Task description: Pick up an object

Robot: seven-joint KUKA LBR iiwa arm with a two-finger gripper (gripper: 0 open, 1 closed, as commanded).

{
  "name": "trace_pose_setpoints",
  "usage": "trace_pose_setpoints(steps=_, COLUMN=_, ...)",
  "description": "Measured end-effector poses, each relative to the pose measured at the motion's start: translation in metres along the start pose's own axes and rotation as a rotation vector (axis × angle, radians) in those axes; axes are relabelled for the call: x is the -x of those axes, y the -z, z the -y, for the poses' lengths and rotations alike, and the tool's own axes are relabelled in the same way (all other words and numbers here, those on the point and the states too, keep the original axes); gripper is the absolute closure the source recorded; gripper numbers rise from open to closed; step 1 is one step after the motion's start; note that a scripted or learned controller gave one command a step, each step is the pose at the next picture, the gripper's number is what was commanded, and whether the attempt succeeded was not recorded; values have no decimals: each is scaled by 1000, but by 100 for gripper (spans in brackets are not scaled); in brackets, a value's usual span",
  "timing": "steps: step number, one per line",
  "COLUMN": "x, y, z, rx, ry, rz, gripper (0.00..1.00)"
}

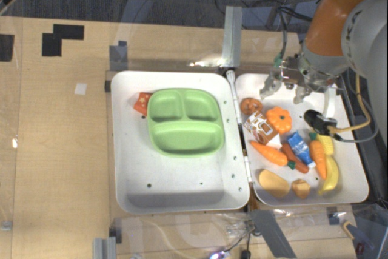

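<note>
Hovering open and empty-fingered, the gripper [285, 90] is seen above the right bin [357, 188], near the toy pumpkin [279, 119].

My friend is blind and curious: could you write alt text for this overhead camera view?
A grey robot arm's open claw hovers above the right white bin, which holds toy food including a pumpkin, carrot and banana. The left white bin holds a green divided tray.

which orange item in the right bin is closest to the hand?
The round pumpkin, just below the hand. Both carrots lie lower: one mid-bin, one beside the banana.
</note>
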State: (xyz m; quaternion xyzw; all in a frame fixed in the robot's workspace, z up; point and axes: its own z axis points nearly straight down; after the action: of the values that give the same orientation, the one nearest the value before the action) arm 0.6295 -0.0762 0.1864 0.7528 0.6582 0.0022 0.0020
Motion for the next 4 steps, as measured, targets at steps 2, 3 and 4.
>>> trace_pose_setpoints(steps=2, x=28, y=-70, z=22, rx=5, ry=28, rz=-1, gripper=100)
trace_pose_setpoints(steps=3, x=28, y=-70, z=22, rx=5, ry=27, rz=-1, gripper=0)
trace_pose_setpoints(steps=4, x=26, y=-96, z=-31, rx=9, ry=49, rz=1, gripper=0)
